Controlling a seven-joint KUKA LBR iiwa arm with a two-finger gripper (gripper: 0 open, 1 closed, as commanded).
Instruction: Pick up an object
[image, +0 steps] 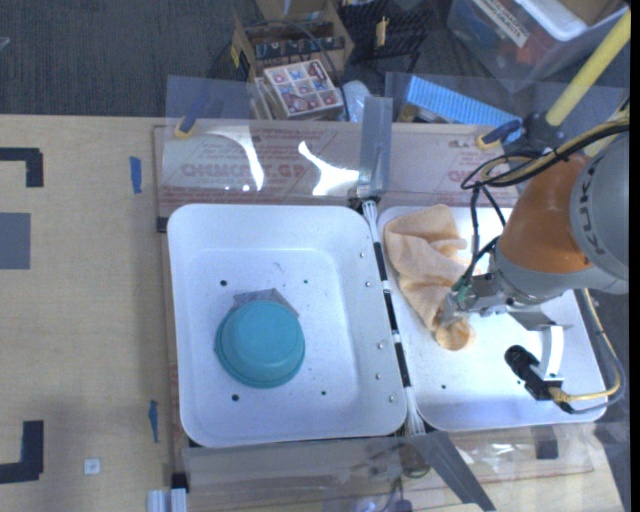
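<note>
Over the right bin (500, 405), the gripper (456, 318) points down toward the bin floor. It is carried by the grey arm (610, 215), whose orange band bulks just above it and to its right in the view. The gripper's tip sits at the near, lower end of a peach-coloured cloth (425, 255) and appears to touch it. How wide the gripper stands cannot be told from this angle, as the wrist stands over it.

The cloth is pale peach, crumpled into soft folds. It spreads from the gripper up and to the left, toward the far corner of the bin beside the divider between the two bins.

Directly below the gripper lies a small, rounder lump (453, 338) of deeper orange, touching or almost touching the tip. Whether it is a bunched end of the cloth or a separate thing cannot be told.

Well to the left of the gripper, across the divider, the left bin (200, 240) holds a teal bowl (261, 343) that appears to lie mouth down. The bowl rests on a flat grey patch (262, 297), whose edge shows past the bowl's far side.
</note>
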